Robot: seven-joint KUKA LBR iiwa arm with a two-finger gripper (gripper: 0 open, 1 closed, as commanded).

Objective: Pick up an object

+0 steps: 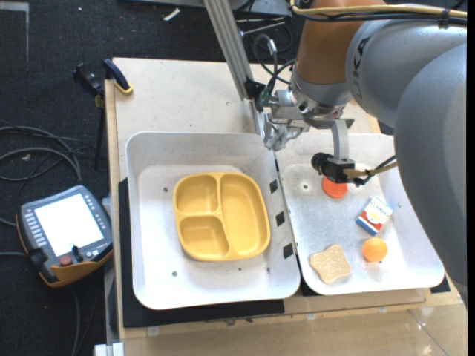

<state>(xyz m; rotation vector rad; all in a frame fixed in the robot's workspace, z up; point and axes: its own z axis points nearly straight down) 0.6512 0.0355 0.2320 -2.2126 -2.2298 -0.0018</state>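
My gripper (277, 137) hangs over the far rim where the two bins meet, at the back left corner of the right bin (415, 273). Nothing shows in its grasp. In the right bin lie a red-orange round fruit (335, 189) near the back, a small white, blue and red carton (374, 216) to the right, an orange ball (375, 250) in front of the carton, and a tan slice of bread (329, 264) at the front. All of these lie to the right of and nearer than the gripper.
A yellow divided plate (221, 215) fills the middle of the left bin (148, 199). A slanted metal rail (226, 32) rises behind the gripper. The bulky grey arm (423, 73) overhangs the right bin's far right side.
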